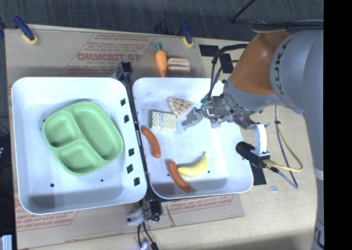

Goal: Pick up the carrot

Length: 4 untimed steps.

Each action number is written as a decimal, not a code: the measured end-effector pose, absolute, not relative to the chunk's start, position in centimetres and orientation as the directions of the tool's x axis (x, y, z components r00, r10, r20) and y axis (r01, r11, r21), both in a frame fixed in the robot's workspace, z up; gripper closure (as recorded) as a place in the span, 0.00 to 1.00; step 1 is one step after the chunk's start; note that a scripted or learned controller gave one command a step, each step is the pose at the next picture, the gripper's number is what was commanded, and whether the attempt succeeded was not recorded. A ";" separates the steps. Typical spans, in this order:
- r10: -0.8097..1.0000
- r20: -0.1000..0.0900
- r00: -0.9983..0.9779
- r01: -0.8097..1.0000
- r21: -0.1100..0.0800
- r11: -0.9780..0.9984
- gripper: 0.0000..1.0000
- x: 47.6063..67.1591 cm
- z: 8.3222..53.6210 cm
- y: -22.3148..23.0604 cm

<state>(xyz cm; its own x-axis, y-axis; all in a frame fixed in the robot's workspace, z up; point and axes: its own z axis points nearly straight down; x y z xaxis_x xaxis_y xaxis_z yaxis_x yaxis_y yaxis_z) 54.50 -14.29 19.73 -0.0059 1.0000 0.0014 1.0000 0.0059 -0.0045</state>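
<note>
The carrot point(160, 62), orange with a green top, lies on the cardboard just beyond the far rim of the right bin point(235, 180), pointing toward that rim. My gripper point(191, 118) hangs low over the middle of the right bin, well in front of the carrot and slightly to its right. It is beside a tan triangular slice point(179, 104) and a green-and-white checked square point(163, 121). I see nothing held in it.
A beige and brown layered block point(178, 65) lies right of the carrot. The right bin also holds two red sausages point(151, 141) point(179, 176) and a banana point(194, 168). A green divided plate point(82, 136) sits in the left bin point(25, 150). Blue clamps point(187, 33) grip the cardboard's far edge.
</note>
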 end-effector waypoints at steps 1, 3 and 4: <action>0.984 -0.001 0.176 0.984 -0.004 -0.176 0.00 49.3 25.5 -12.0; 0.847 -0.002 0.531 0.847 -0.002 -0.531 0.00 47.7 25.3 -12.9; 0.548 -0.001 0.836 0.548 -0.002 -0.836 0.00 47.7 25.0 -5.6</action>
<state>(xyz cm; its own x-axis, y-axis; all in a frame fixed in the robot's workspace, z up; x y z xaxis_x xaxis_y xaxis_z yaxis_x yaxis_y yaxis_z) 47.66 -5.64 24.96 0.8362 0.5485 -0.0006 0.5485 -0.8362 -0.0022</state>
